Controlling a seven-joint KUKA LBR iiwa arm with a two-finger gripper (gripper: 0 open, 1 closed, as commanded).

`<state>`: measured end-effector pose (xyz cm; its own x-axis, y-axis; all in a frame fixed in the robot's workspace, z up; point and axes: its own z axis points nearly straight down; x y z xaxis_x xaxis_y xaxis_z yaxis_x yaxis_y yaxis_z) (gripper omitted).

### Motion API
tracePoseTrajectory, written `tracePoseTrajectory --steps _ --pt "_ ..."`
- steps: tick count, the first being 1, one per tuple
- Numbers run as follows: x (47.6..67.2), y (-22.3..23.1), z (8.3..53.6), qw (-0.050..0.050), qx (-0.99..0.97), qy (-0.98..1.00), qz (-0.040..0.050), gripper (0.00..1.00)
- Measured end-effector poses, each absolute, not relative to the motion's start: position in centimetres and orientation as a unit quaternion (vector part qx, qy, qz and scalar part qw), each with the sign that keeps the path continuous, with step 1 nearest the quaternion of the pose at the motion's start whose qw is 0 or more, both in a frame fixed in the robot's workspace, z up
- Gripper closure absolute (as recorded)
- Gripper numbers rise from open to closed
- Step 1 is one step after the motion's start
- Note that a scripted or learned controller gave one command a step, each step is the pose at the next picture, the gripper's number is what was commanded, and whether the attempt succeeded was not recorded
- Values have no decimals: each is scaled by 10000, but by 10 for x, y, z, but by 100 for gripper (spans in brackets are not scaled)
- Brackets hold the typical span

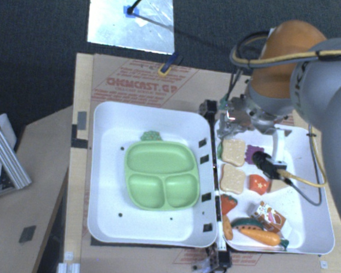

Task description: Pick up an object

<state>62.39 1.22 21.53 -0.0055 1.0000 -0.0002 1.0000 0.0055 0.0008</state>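
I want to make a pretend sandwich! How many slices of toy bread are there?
2. One bread slice lies near the top of the right bin, just below the gripper. The other bread slice sits right below the first. The arm could hide more.

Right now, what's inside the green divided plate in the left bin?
The green plate's three compartments hold nothing. A small green broccoli-like piece sits just behind its far rim. What lies under the plate is covered.
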Motion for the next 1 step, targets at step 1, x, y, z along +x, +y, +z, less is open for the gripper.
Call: tracePoseTrajectory --steps 1 --pt "624 4 216 8 7069 7073 4 100"
